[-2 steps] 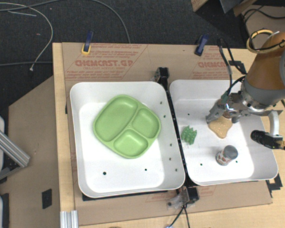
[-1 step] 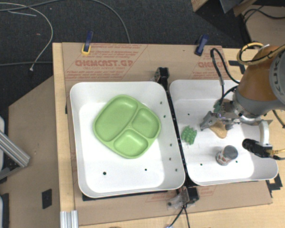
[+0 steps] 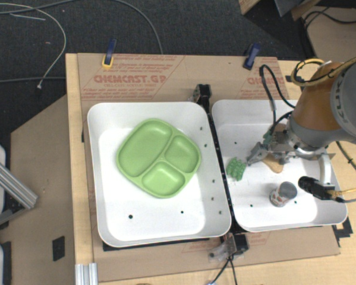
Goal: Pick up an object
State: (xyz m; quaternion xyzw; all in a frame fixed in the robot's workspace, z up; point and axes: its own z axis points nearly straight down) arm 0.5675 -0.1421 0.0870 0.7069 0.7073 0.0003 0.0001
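Note:
My gripper [image 3: 264, 150] hangs low over the middle of the right bin [image 3: 249, 214], on the grey arm with its orange band [image 3: 313, 103]. A small green leafy object [image 3: 235, 170] lies just left of and below the gripper, near the bin's left wall. A tan piece [image 3: 277, 165] shows right under the wrist, partly hidden by it. A small grey and brown cylinder [image 3: 283, 193] lies nearer the bin's front. I see nothing held in the gripper.
The left bin [image 3: 106, 206] holds a green three-compartment plate [image 3: 158, 158]. A black divider runs between the bins [image 3: 216, 159]. Cables [image 3: 271, 85] trail from the arm over the right bin's back edge. Blue clamps [image 3: 109, 52] sit on the cardboard base.

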